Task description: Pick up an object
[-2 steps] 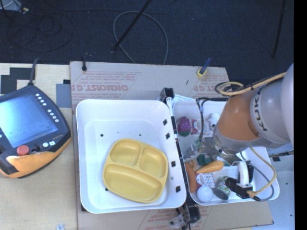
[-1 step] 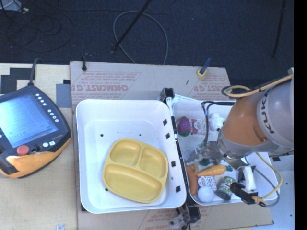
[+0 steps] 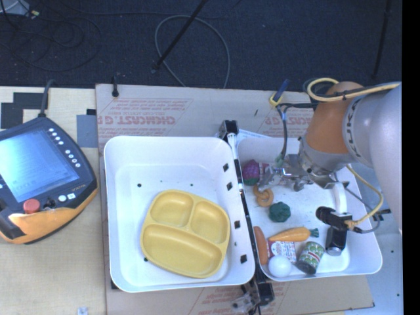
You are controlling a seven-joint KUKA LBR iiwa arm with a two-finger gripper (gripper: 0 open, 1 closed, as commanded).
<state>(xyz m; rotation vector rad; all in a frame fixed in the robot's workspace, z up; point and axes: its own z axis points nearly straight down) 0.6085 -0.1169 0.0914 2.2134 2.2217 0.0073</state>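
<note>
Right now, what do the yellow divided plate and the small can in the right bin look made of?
Yellow divided plate: likely moulded plastic, matte, uniform colour with soft rounded ridges. Small can: probably metal with a printed label, though it could be a plastic toy.

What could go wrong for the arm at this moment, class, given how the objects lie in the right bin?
1. The claw hangs among crowded items: the purple round toy and the brown ring-shaped pretzel piece lie close together, so it might nudge one while reaching for the other.
2. The purple toy sits against the right bin's white wall, which may block a finger.
</note>
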